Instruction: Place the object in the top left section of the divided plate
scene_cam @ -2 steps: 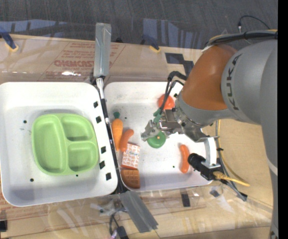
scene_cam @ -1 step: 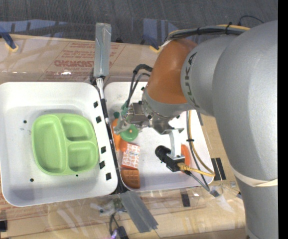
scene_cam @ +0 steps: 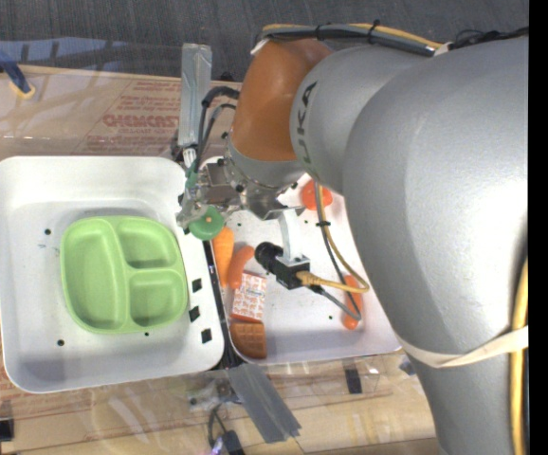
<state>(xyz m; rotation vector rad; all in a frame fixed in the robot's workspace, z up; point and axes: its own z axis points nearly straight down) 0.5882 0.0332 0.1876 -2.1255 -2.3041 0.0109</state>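
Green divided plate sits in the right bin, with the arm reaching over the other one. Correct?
Not quite. The camera view shows the plate in the left bin; the arm reaches over the right bin.

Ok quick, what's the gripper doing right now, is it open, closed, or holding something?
Gripper: over the seam between the two shallow white bins, a small round green object at its tip; open or closed cannot be told, so no confirmed hold.
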